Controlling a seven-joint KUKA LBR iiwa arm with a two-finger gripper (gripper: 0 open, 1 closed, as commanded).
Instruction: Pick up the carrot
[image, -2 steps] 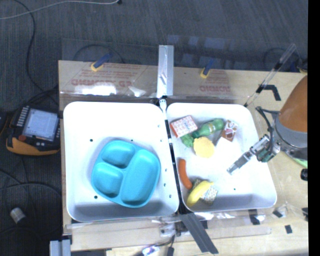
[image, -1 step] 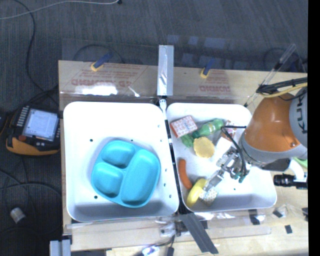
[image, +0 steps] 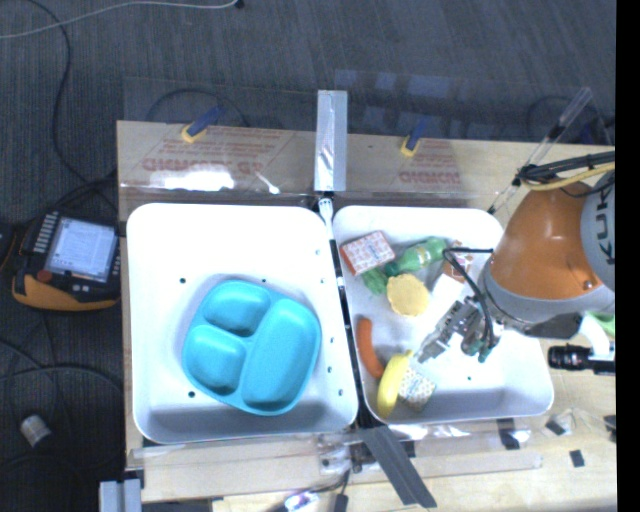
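The gripper (image: 462, 333) is hanging over the middle of the right bin (image: 520, 385), and the carrot (image: 368, 347) is lying well to its left in the camera view, close beside the bin wall that adjoins the left bin (image: 160, 400). The carrot's long axis is running roughly along that wall, top end leaning slightly away from the gripper, so a grasp is likely calling for a sideways shift toward the wall with the grip set across the short width. The metal tips are blurring into one another at this slant, so whether they are apart or together cannot be told; nothing is showing between them.

The carrot is reading as a slim, smooth orange-red cylinder with rounded ends, probably toy plastic. Just beyond its lower end, down-left of the gripper, a glossy yellow lemon (image: 391, 383) is resting against a small pale speckled block (image: 418, 384). Between carrot and gripper, slightly above, a flat yellow disc (image: 407, 295) is lying; further up, a green bottle (image: 415, 258) and a printed carton (image: 366, 251) are sitting. The left bin is carrying a turquoise divided plate (image: 252, 345), matte and rounded. The bench (image: 250, 150) is showing as bare board.
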